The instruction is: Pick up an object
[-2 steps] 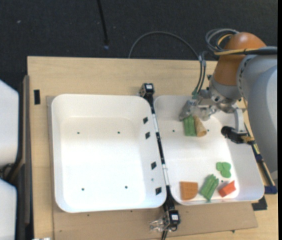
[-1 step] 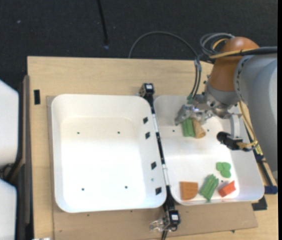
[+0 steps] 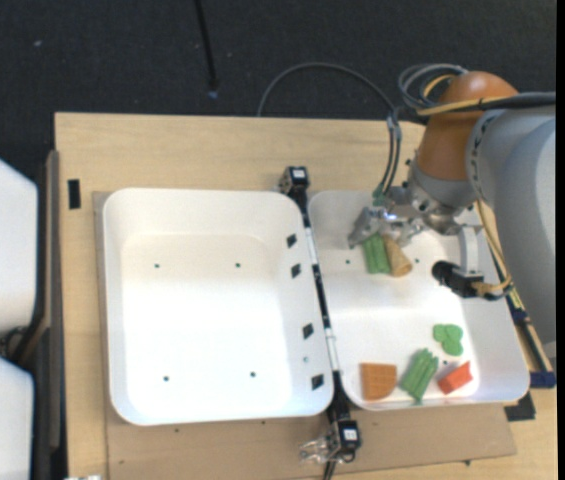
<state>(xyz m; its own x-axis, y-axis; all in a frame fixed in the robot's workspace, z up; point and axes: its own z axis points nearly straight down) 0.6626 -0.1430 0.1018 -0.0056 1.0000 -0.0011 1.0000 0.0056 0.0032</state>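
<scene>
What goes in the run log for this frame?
gripper over right bin | at green piece, tan piece | grasp unclear

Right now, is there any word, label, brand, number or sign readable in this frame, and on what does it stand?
None can be read.
The small black clips along the bins' shared edge are too small to show any marking.
The white bins, the gripper and the toys under it, such as the green piece, bear no visible print.

The grey arm (image 3: 517, 158) enters from the right edge of the frame, its orange band (image 3: 454, 133) sitting in the upper right. Below the band, the wrist points down and to the left, ending in the metal two-finger gripper (image 3: 380, 230) right of frame centre.
</scene>
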